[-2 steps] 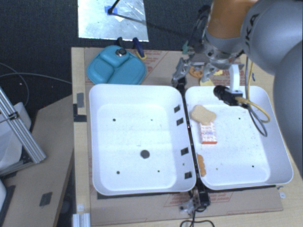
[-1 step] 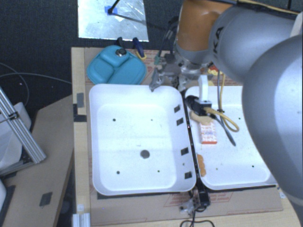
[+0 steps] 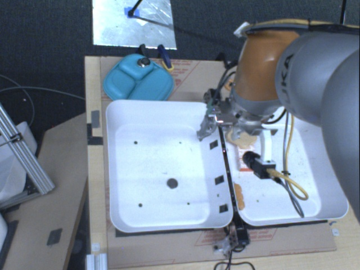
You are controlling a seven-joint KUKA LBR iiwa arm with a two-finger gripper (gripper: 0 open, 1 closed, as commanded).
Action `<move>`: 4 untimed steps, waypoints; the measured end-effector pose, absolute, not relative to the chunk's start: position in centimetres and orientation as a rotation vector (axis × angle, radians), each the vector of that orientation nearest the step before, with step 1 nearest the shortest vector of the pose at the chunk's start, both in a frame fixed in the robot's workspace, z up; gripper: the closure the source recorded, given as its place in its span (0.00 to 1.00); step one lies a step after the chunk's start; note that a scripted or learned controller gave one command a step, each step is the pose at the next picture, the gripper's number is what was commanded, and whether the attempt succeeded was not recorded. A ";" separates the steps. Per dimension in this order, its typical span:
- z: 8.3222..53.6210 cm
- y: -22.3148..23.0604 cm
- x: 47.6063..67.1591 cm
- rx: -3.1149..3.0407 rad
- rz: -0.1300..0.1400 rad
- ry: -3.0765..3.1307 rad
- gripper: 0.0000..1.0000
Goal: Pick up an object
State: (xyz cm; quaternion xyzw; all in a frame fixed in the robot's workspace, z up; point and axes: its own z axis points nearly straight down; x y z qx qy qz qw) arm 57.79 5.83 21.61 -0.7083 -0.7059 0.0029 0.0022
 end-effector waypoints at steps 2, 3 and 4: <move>30.6 10.1 56.2 -2.201 0.006 -2.230 0.00; 38.3 15.7 52.2 -2.209 -0.016 -2.236 0.00; 39.0 15.3 52.4 -2.214 -0.011 -2.233 1.00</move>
